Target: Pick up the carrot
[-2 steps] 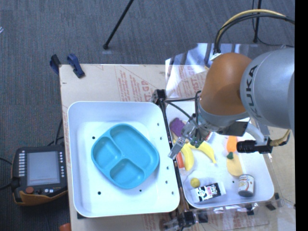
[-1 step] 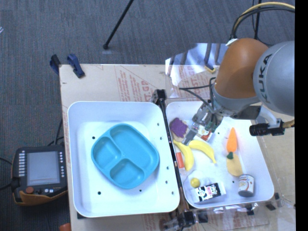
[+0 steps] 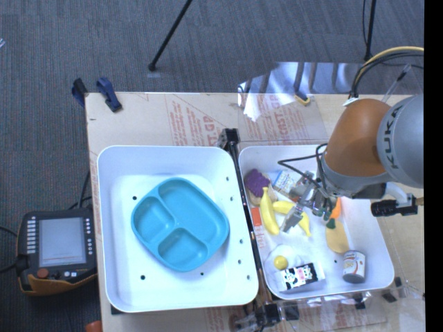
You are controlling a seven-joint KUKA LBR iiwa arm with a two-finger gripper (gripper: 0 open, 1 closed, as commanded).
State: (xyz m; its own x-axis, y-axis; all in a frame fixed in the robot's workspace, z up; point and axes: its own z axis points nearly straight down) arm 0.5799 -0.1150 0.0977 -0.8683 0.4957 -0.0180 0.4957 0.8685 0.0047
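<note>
One gripper [image 3: 302, 213] hangs over the bananas [image 3: 271, 211] in the right bin [image 3: 384, 254], fingers parted, gripping nothing; carrot [image 3: 335, 211] just right.

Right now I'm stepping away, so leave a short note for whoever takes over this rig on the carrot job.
Tool: low in the right bin, over the bananas; I cannot tell whether it is open or shut.
Carrot: a small orange piece in the right bin, just right of the tool, beside a tan item.
Left bin: holds the blue divided plate.
Done: nothing seen gripped.
Left: grasp the carrot and lift it.
</note>
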